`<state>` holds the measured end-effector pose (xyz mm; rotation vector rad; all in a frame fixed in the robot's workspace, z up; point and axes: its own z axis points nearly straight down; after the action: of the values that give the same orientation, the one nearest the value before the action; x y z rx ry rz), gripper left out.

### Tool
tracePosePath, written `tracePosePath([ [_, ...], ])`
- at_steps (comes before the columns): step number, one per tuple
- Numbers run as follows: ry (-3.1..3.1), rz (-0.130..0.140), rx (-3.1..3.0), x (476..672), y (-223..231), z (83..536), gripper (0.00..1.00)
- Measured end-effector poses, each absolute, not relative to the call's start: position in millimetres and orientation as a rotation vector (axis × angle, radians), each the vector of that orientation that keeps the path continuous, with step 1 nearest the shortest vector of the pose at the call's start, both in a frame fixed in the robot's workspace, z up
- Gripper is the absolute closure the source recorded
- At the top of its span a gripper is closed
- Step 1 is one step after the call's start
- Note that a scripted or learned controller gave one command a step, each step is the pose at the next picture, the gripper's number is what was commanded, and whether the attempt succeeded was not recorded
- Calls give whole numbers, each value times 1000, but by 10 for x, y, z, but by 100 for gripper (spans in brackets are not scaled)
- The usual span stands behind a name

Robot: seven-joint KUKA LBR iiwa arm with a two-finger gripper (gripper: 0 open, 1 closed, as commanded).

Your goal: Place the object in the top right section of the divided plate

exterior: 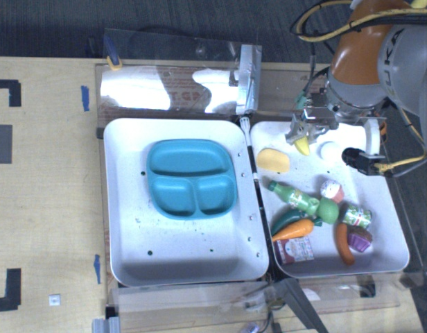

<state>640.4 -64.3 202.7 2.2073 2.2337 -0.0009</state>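
A: How far along is this looking?

B: Early, I'd judge. The divided plate (191,177) is sitting in the left bin (123,241) with all three sections bare, so nothing is lying in the top right section yet.

A: And the gripper?

B: The gripper (301,139) is hovering low over the back of the right bin (397,252), with a small yellow piece (303,146) showing right at its tip. The piece is looking pinched there, but I cannot tell whether the gripper is actually clamping it, or how far open it is.

A: So the lift, the carry across and the drop are all remaining?

B: That is how I'm reading it.

A: What are the things like?

B: The plate is looking like smooth, matte blue plastic with rounded corners and raised ridges. Just beside the gripper, a pale yellow lump (272,160) is resting, rounded and smooth. Farther forward a glossy green bottle (297,199), an orange carrot (294,230), a sausage (343,244) and a printed pouch (296,250) are lying jumbled together, toy-like and mostly hard plastic.
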Motion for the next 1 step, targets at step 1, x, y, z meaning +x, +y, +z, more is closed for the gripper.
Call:
tracePosePath([
  [1,2535,0,1858,5572,-721,2038,100],
])
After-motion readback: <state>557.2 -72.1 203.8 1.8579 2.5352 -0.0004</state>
